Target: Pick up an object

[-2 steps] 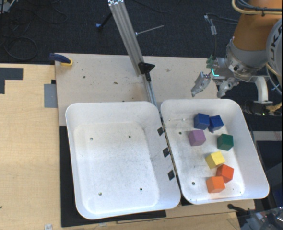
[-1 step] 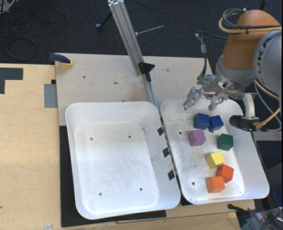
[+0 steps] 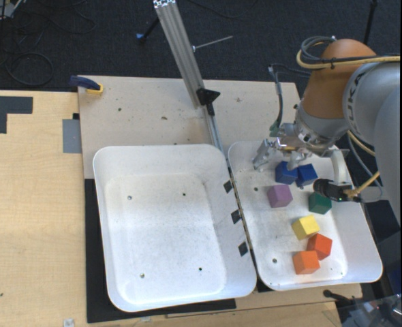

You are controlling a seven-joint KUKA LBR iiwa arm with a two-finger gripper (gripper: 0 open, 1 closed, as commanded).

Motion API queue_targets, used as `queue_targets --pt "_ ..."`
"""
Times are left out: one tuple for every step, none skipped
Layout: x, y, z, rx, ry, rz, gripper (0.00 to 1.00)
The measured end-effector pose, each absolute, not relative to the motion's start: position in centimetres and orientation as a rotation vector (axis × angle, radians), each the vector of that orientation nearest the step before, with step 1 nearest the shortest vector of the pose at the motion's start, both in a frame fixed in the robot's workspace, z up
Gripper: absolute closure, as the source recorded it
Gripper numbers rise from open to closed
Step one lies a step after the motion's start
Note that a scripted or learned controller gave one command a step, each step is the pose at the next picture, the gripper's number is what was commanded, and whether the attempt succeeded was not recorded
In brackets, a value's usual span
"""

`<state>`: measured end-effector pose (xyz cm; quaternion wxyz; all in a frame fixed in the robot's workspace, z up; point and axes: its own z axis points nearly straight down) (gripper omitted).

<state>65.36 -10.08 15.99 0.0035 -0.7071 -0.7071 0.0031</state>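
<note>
Start at the left: the left bin (image 3: pixel 163 230) holds nothing you need, so give it no attention. Past the black clips on the shared rim lies the right bin (image 3: pixel 269 251), and all the candidates sit in it. Taking that bin's middle as the clock centre, the purple cube (image 3: pixel 279 195) lies at about eleven o'clock. The blue block (image 3: pixel 296 174) is at twelve, hard under the tool (image 3: pixel 281 154). The green block (image 3: pixel 319 204) sits at two, the yellow cube (image 3: pixel 305 226) near the centre. The red cube (image 3: pixel 320 245) and the orange cube (image 3: pixel 306 261) rest at five, touching or nearly so.

The tool hangs over the bin's far end, its metal fingers spread at a moderate width with nothing between them. The blue block looks the likeliest target, just at the tool's five o'clock.

To do this well, centre the fingers over the block's flat sides before you descend. Keep one finger from landing on its top. Mind the purple cube beside it, which a finger could nudge. Close only once both fingers straddle the block.
</note>
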Motion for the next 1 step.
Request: queue_targets --pt "66.08 -10.3 11.88 -2.228 -2.223 -0.007 0.0"
